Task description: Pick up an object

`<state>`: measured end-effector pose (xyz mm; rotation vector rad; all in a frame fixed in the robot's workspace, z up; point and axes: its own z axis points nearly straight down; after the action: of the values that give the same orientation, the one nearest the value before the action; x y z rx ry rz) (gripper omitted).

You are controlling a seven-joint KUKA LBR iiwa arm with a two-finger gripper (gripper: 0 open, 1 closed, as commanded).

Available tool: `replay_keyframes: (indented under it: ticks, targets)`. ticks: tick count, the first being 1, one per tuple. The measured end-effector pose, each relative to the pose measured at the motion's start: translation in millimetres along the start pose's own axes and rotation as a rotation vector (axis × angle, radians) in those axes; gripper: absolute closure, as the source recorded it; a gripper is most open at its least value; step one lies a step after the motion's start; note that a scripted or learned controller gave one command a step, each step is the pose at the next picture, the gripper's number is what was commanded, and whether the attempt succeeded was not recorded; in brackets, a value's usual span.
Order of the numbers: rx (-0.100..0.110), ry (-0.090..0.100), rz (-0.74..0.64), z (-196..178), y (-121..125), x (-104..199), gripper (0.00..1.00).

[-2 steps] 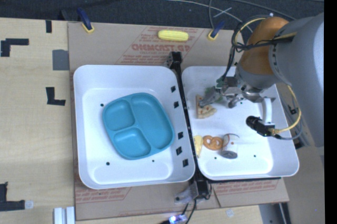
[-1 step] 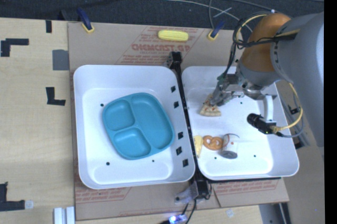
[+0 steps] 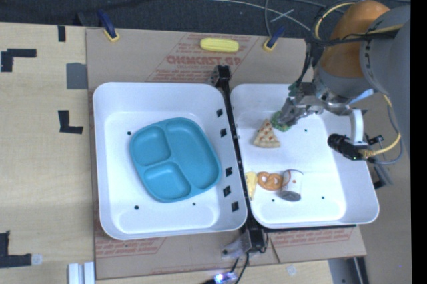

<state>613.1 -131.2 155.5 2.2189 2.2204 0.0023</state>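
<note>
The pincer [image 3: 285, 117] hangs low in the right bin [image 3: 347, 199], touching a small green object [image 3: 278, 121]; whether it grips, I cannot tell. A waffle wedge [image 3: 265, 137] lies just beside it, toward the tabletop's front edge

One fixed camera looks down at a slant on the counter [image 3: 40, 143]. Both bins [image 3: 107, 163] fit in frame. The arm [image 3: 353, 43] enters from the right.

A divided plate [image 3: 175, 160] sits in the left bin [image 3: 107, 143]. In the right bin [image 3: 347, 199], a waffle [image 3: 266, 137] lies behind a pretzel [image 3: 269, 180] and can [image 3: 290, 185], side by side.
</note>
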Motion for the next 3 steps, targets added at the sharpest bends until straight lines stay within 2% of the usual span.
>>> replay_keyframes:
  ticks: [2, 3]
  targets:
    - [-0.001, 0.000, -0.001, -94.9, -5.3, 2.1, 1.00]
    - [0.003, 0.002, -0.006, -98.3, -8.3, 53.9, 1.00]
